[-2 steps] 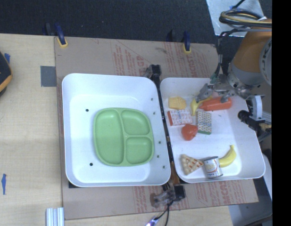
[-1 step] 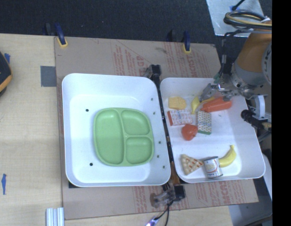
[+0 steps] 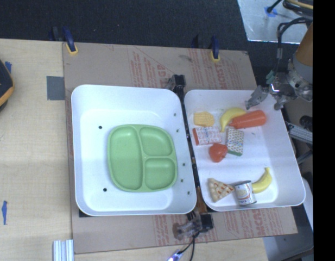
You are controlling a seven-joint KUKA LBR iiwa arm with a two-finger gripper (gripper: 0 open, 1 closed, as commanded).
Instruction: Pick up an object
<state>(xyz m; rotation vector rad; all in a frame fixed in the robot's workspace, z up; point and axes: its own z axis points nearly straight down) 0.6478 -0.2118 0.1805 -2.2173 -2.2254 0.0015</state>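
Took the red sausage [image 3: 247, 119] as the likeliest target. Found it in the right bin [image 3: 281, 145], near the far wall, lying almost crosswise and touching the tip of a banana [image 3: 231, 115] on its left. Judged it a hollow plastic toy: light, stiff, smooth, and likely to roll or slip if squeezed off-centre. Not thought fragile. Reckoned the best hold to be across the narrow middle, closing on the two long sides and keeping clear of the end that met the banana. Noted more room on the right-hand end, with bare bin floor around it.

Saw the pincer [image 3: 259, 98] above the bin's far right corner, just beyond the sausage and apart from it. Could not tell how wide it stood, being small and blurred against the bin wall. Saw nothing gripped in it.

Noted also a tomato [image 3: 217, 153], a pizza slice [image 3: 220, 189] and a can [image 3: 244, 193] further down the same bin, and a green plate [image 3: 141, 157] in the left bin [image 3: 91, 99].
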